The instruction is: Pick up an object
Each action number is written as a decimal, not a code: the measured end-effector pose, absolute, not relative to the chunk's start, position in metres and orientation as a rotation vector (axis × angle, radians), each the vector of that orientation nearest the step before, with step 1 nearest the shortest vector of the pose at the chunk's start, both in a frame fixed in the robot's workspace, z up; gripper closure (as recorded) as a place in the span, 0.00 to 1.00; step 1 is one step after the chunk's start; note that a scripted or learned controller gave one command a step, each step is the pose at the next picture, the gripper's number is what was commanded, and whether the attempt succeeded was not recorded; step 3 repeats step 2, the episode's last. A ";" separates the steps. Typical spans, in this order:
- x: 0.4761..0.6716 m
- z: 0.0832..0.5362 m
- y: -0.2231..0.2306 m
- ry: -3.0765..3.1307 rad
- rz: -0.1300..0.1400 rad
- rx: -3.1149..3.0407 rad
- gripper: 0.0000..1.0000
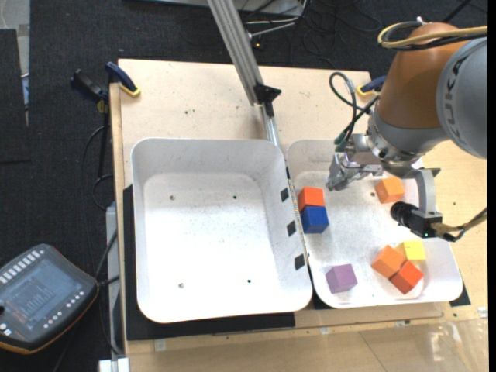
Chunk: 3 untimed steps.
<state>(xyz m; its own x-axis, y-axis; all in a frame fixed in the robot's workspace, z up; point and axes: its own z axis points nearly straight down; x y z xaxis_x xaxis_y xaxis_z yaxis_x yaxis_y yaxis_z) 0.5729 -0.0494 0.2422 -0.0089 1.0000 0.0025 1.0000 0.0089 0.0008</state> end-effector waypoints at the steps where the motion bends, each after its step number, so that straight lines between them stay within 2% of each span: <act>1: 0.568 0.248 -0.003 -2.230 -0.002 -2.211 1.00; 2: 0.553 0.252 0.053 -2.230 -0.001 -2.210 1.00; 3: 0.553 0.252 0.053 -2.230 -0.001 -2.210 1.00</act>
